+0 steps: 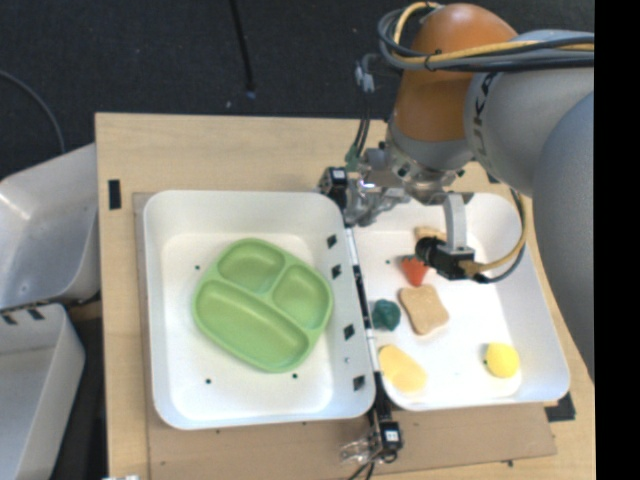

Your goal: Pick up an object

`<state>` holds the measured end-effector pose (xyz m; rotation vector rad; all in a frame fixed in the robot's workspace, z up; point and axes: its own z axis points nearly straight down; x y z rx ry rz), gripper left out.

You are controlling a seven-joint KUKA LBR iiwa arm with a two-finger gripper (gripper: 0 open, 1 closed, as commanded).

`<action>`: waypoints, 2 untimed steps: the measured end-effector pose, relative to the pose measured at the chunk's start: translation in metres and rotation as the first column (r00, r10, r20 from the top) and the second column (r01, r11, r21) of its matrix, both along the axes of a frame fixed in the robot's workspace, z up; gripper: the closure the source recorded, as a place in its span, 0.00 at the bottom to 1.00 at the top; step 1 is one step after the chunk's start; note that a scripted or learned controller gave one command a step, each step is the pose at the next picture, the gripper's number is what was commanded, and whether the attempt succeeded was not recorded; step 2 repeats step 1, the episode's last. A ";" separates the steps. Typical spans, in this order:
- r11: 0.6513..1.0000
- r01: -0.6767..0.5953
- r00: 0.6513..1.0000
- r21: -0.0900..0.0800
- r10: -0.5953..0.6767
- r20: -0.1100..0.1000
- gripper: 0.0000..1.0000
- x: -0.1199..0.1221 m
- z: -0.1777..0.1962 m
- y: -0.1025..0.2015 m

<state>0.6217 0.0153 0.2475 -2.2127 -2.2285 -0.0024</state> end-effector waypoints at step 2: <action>1.000 0.000 1.000 0.000 0.000 0.001 1.00 -0.003 0.007 0.050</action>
